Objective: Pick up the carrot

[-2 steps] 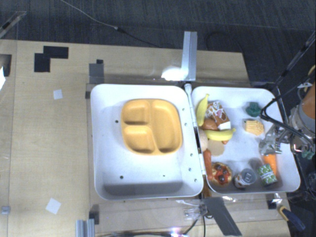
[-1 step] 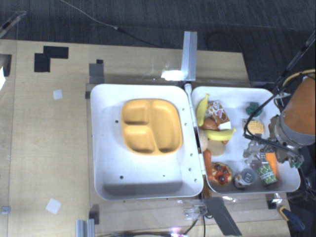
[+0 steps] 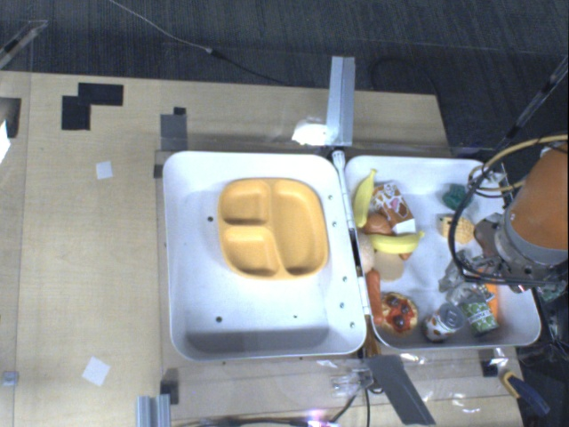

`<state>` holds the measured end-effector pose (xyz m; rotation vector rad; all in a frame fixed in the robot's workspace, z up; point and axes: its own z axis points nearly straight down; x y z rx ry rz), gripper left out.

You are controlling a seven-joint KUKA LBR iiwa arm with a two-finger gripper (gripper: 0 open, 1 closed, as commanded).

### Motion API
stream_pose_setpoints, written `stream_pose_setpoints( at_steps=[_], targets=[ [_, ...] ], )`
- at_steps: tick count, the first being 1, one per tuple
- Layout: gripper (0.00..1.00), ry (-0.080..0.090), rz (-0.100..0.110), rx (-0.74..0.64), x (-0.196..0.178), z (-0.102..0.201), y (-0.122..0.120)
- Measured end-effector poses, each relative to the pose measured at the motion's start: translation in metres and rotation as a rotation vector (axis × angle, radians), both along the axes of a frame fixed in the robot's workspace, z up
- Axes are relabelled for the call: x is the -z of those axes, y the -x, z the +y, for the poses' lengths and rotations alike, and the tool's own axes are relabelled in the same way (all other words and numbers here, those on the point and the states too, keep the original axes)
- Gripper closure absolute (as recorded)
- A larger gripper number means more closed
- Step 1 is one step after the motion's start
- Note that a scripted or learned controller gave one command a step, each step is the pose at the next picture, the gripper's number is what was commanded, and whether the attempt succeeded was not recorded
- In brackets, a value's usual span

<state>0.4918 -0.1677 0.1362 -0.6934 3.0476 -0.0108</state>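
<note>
The slim orange-red carrot lies along the right white bin's nine-o'clock wall, below a yellow banana. At the bin's four o'clock the grey two-finger gripper hangs over small packaged items; its opening is perhaps masked, so I cannot tell.

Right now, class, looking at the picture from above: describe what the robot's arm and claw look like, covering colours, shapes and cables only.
The arm comes in from the right. Its wide, rounded orange band sits above a grey ring-shaped wrist section. Black cables, one with a yellowish strand alongside, loop around the wrist in curves. Below the wrist, the claw is a small assembly of grey and silvery metal parts; its details are too small to make out.
</note>
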Motion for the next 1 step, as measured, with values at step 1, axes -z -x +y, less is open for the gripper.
stream_pose_setpoints(
  at_steps=[1],
  targets=[
    [1.0, 0.001, 0.002, 0.022, -0.0754, -0.0397, -0.0193]
  ],
)
